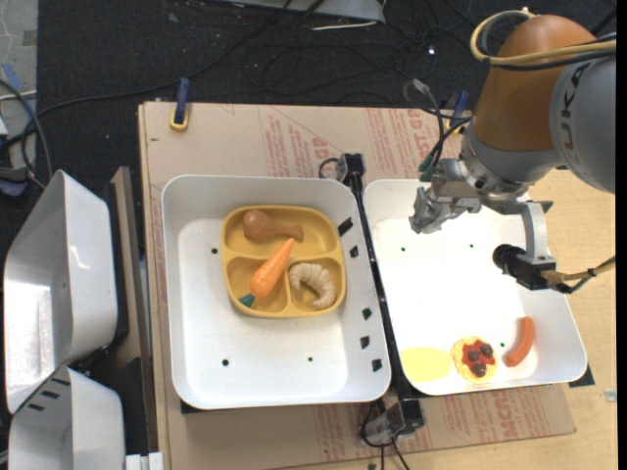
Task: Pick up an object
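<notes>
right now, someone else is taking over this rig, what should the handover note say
Gripper: up over the far left corner of the right bin, nothing seen in it; open or shut can't be told.
Left bin: yellow divided plate holding a drumstick, a carrot and a shrimp.
Right bin, near edge: yellow slice, fruit tart, sausage.
Done: nothing picked up yet.
Left: choose one item, descend, grasp and lift.
</notes>
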You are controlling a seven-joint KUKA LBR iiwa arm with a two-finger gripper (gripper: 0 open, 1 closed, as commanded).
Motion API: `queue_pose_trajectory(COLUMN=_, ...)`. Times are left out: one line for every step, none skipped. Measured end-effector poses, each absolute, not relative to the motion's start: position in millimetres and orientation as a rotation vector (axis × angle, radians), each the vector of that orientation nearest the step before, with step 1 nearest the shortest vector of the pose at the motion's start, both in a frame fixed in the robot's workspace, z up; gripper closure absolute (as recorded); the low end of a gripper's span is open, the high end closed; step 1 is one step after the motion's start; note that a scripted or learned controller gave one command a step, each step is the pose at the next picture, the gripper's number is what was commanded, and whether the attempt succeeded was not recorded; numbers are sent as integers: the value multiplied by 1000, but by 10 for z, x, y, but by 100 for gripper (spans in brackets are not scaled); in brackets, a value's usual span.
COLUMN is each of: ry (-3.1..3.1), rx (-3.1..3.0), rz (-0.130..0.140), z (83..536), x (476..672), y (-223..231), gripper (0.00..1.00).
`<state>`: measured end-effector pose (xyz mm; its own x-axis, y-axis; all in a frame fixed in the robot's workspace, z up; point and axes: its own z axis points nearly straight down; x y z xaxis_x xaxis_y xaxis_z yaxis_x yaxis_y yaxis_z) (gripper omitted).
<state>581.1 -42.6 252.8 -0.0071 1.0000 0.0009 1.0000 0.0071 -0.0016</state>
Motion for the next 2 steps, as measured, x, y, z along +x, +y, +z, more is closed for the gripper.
queue_pose_trajectory(ry=-2229, rx=-2211, rz=1, z=2375, x=5911, y=106, gripper=100)
queue_pose_trajectory(ry=-2229, rx=-2211, rz=1, z=2318, x=5883, y=609, gripper=100)
